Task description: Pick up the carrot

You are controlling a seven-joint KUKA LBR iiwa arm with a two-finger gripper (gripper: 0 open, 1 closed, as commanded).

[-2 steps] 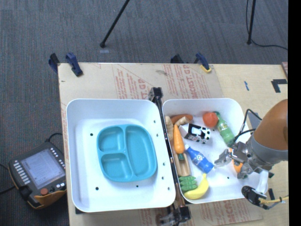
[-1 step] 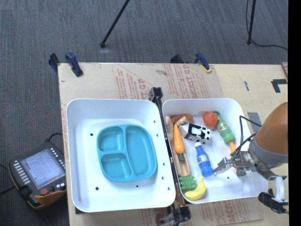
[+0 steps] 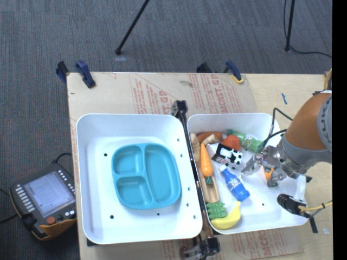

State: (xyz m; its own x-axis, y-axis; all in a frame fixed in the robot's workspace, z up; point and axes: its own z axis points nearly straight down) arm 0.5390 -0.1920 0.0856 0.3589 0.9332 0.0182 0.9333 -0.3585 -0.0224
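Pincer (image 3: 259,166) sat low inside the right bin (image 3: 255,227), over by the bin's right wall, arm (image 3: 309,131) coming in from the right. Fingers too blurred and cluttered to read, so couldn't tell how wide it stood or whether it gripped anything. Carrot (image 3: 205,161) lay well to the pincer's left, near the right bin's left wall, long axis running up-down, not touched by the pincer. Between carrot and pincer: black-and-white cow toy (image 3: 230,155) and a blue bottle (image 3: 235,184). Banana (image 3: 230,218) lay below the carrot at the bin's front edge, green item (image 3: 215,208) just beside it. Left bin (image 3: 92,177) held a blue divided plate (image 3: 145,176).
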